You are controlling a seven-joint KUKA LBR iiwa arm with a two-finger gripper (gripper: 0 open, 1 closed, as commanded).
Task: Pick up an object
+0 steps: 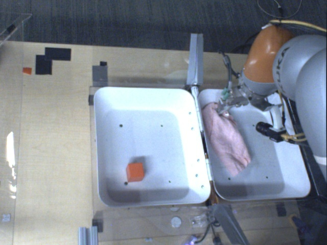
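Observation:
A pink cloth (226, 141) lies crumpled along the left side of the right bin (286, 182), stretching from the bin's back left corner toward its middle. My gripper (226, 106) hangs over the cloth's far end, touching it or just above it, below the orange wrist band (263, 55). A small orange cube (135, 172) sits alone in the front part of the left bin (153, 106), far from the gripper.
A grey metal post (195, 60) stands at the back between the two bins. The arm's grey body (306, 80) and cables cover the right bin's back right corner. Black and orange markers (48, 60) lie on the bench at far left.

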